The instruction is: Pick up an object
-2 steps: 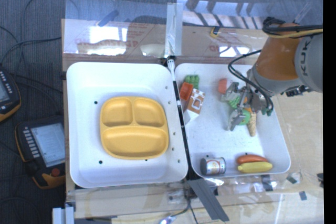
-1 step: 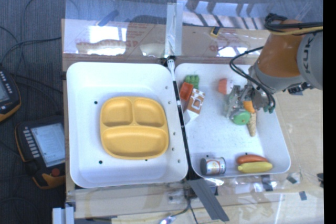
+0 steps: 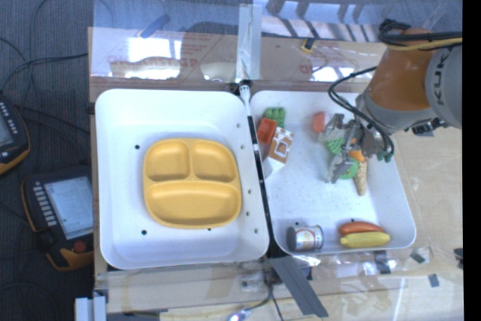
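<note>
So the thing you're most likely going for is the little pile of objects [image 3: 347, 155] in the right bin [image 3: 301, 207], a mix of green, orange and tan bits sitting toward the far-right part of it. Your hand [image 3: 347, 150] is down right on top of that pile, with the grey and orange arm [image 3: 409, 83] reaching in above it. Honestly you can't tell from here whether the hand is open or closed, or whether anything is actually caught in it, it's all too tangled together. I'd call the pick not done yet: nothing looks lifted off the bin floor, so the grab and the lift are both left, as far as I can judge.

Rest of the right bin, going by that pile: a small red piece [image 3: 319, 121] just to its left, then a green toy [image 3: 274, 116] and an orange and white carton [image 3: 275, 142] further left against the bin's dividing wall. Nearer the front edge there's a metal can [image 3: 306, 237] lying on its side, and beside it a yellow and red toy [image 3: 364, 234].

The left bin [image 3: 120, 124], well apart from the pile, has a yellow divided plate [image 3: 192, 183] sitting in the middle of it
</note>
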Action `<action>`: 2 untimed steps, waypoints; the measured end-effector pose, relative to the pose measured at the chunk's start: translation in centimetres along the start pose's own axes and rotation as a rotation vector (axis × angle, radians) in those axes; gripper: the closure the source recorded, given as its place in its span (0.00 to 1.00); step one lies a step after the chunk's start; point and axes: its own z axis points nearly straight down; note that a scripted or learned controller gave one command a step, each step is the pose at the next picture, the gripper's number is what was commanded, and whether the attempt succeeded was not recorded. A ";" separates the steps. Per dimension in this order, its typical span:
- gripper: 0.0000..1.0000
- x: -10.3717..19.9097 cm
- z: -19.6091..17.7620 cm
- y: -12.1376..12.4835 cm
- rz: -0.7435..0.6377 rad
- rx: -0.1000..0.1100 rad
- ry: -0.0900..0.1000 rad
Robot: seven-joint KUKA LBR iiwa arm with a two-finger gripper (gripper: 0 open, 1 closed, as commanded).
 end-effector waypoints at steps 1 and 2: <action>0.00 -0.5 1.2 0.4 -0.056 -0.002 0.008; 1.00 -0.8 0.0 0.5 -0.056 0.001 0.000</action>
